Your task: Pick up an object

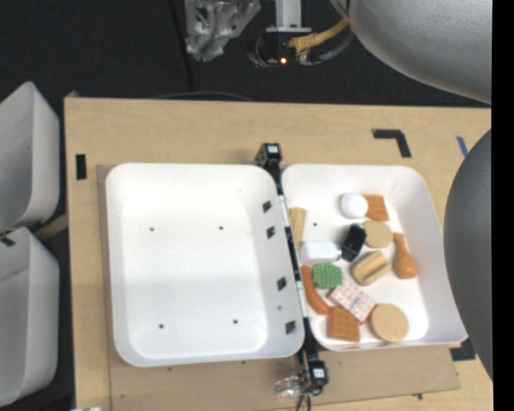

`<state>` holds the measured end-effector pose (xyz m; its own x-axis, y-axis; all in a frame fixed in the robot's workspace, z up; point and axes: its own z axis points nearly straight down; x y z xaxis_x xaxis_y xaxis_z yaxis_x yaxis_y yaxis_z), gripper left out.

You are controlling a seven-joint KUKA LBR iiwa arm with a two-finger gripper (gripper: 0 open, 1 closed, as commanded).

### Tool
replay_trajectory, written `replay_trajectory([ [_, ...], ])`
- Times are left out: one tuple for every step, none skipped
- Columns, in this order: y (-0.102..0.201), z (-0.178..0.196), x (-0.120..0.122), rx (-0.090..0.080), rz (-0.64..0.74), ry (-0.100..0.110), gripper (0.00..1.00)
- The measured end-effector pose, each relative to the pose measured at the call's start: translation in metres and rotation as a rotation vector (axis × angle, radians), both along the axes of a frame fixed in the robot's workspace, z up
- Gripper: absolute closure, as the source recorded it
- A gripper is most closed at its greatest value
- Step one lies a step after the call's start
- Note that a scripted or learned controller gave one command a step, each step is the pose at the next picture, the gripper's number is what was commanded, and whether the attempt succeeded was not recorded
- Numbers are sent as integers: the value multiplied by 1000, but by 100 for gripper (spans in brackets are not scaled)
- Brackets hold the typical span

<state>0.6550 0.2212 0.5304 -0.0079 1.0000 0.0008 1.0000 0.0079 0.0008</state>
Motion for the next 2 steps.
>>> replay_trajectory([
  [0,22,11,-1,1,-3,100],
  [0,21,-27,0,1,0,100],
])
